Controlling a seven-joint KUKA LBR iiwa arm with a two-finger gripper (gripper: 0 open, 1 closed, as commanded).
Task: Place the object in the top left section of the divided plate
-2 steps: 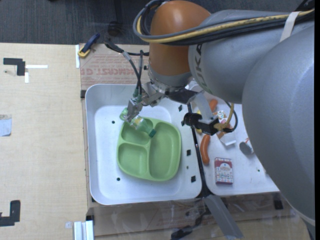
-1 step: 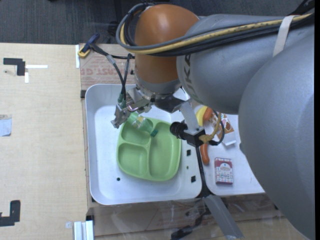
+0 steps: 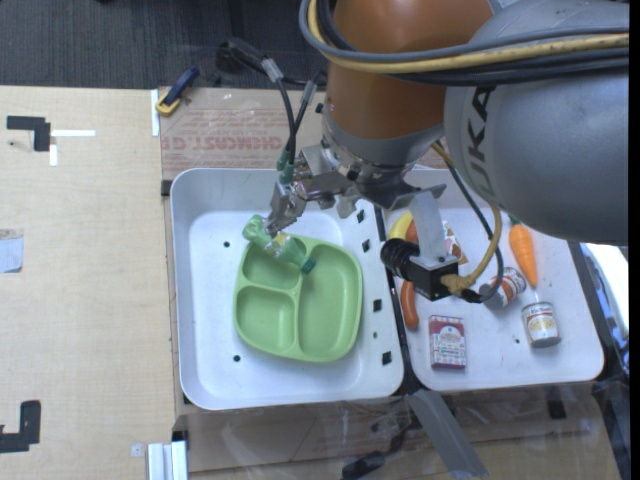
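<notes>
A: Start at the near edge. What lies closest?

B: In the right-hand shallow white bin (image 3: 590, 360), a small red and white carton (image 3: 447, 343) lies flat near the front wall, with a little white jar (image 3: 541, 324) just beside it to the right. Farther back sit an orange plastic carrot (image 3: 522, 251) and a red sausage-shaped toy (image 3: 409, 305).

A: And the left bin?

B: The left shallow white bin (image 3: 205, 298) bears the light green divided plastic plate (image 3: 299, 300), one large section on its right and two smaller ones on its left. The top left section is the one farthest back.

A: Where is the object?

B: A pale green translucent bottle-like piece (image 3: 277, 241) lies across the plate's far left rim, partly over that top left section, its long axis running left to right along the rim.

A: The gripper?

B: The two-finger gripper (image 3: 283, 211) hangs directly above and just behind the piece. The fingers look pressed close around its top, but I cannot tell whether they truly pinch it.

A: So the coming move?

B: I judge a straight release or short lowering suffices; the section lies right beneath.
</notes>
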